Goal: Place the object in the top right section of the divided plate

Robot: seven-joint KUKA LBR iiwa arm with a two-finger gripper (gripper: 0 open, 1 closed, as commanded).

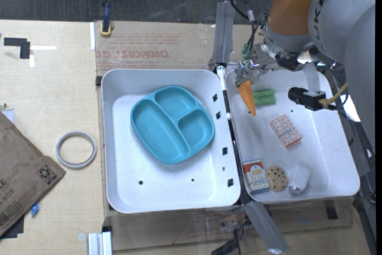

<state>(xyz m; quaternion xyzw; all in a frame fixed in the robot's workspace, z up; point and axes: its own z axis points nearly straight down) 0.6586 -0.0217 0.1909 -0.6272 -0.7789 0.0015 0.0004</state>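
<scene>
Nearest the camera, along the right bin's (334,188) near wall, lie a small printed card (255,175), a round speckled cookie (276,178) and a pale cup (298,180). Farther back, the pincer (245,73) grips the top of an orange toy carrot (248,96), which hangs tip-down at that bin's far left, beside a green block (263,97). Left of these, the blue divided plastic plate (172,123) sits in the left bin (119,188).

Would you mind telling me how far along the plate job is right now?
Early. Done: the gripper has reached the right bin and sits at the carrot's top end. In hand: whether the carrot is gripped is unclear. Left: carrying it to the plate's top right section, which has nothing in it.
</scene>
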